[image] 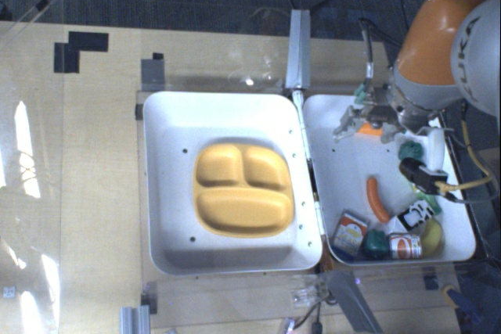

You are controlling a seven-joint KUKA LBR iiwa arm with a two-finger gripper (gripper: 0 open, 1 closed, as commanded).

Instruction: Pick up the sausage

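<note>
The sausage point(377, 198), a short orange-red link, lies on the floor of the right bin point(337, 176), about mid-way down, pointing toward the near edge. My gripper point(357, 121) hangs over the far part of that bin, well up and left of the sausage. Its fingers are spread open and nothing is between them.
A small orange item point(371, 131) lies just beside the gripper. A carton point(350, 231), a teal item point(376, 242), a red-and-white can point(405, 246), a yellow fruit point(430, 235) and a black-and-white piece point(417, 213) crowd the near right corner. The left bin point(168, 168) holds a yellow divided tray point(241, 188).
</note>
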